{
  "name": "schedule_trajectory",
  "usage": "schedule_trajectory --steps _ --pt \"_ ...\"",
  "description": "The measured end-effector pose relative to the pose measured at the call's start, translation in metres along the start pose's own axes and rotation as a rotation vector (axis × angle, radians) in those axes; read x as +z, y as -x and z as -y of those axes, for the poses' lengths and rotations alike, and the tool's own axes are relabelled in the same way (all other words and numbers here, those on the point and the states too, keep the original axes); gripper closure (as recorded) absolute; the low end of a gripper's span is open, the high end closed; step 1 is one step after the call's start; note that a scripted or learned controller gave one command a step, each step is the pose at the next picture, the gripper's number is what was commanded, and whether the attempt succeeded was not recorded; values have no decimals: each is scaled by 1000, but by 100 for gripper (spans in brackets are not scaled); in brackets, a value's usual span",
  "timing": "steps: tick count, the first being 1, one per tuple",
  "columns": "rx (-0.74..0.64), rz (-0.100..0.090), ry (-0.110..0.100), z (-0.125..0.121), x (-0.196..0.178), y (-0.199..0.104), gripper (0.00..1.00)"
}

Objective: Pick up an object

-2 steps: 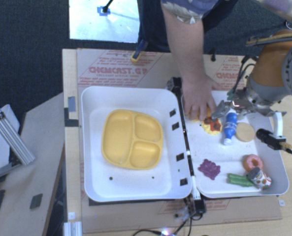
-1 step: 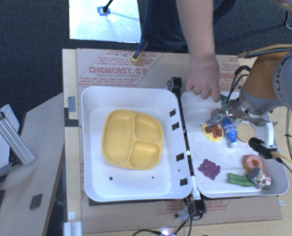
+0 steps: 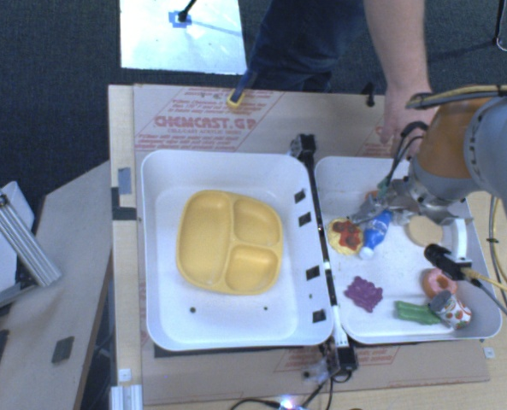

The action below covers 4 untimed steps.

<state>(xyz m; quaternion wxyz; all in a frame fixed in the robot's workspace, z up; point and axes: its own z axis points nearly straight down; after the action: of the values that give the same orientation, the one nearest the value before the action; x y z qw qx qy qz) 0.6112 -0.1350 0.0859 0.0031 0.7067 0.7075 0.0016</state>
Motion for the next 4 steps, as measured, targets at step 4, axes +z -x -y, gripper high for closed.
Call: schedule_trajectory --steps 4 --pt "-5 -2 -3 -1 -140 -8 100"
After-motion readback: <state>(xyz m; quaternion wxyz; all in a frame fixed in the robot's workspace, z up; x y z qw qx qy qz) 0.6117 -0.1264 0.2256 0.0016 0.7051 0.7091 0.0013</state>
